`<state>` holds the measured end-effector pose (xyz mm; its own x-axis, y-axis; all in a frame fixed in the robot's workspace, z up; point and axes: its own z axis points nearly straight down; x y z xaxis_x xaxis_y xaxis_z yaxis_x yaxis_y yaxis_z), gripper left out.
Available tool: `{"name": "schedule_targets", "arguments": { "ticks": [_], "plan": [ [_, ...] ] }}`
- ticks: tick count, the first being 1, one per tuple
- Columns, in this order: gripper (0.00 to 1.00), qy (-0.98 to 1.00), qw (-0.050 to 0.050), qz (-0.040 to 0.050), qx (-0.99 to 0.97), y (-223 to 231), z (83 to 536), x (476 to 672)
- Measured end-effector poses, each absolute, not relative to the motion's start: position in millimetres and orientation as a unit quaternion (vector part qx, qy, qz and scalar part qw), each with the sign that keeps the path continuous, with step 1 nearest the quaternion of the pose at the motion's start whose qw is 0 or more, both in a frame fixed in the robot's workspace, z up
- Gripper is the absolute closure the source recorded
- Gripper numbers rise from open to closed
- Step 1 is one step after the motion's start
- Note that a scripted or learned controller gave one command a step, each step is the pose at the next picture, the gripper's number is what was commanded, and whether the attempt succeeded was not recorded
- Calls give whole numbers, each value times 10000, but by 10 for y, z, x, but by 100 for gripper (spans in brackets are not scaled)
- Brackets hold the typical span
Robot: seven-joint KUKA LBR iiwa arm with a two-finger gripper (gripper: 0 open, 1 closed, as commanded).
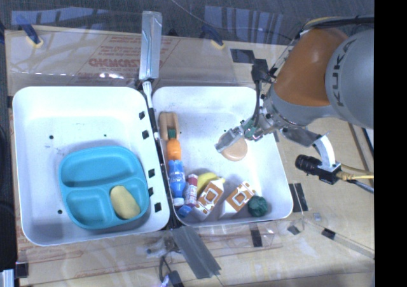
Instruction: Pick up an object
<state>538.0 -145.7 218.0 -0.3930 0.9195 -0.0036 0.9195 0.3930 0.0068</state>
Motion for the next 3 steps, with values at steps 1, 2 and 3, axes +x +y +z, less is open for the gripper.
{"name": "schedule_targets", "arguments": {
  "ticks": [1, 2, 3],
  "plan": [
    [100, 8404, 3, 3, 5420, -1445, 920, 5372],
    [100, 7758, -3, -6, 6310, -991, 920, 5613],
    [100, 8098, 21, 26, 5867, -359, 1957, 5770]
  ]
}}
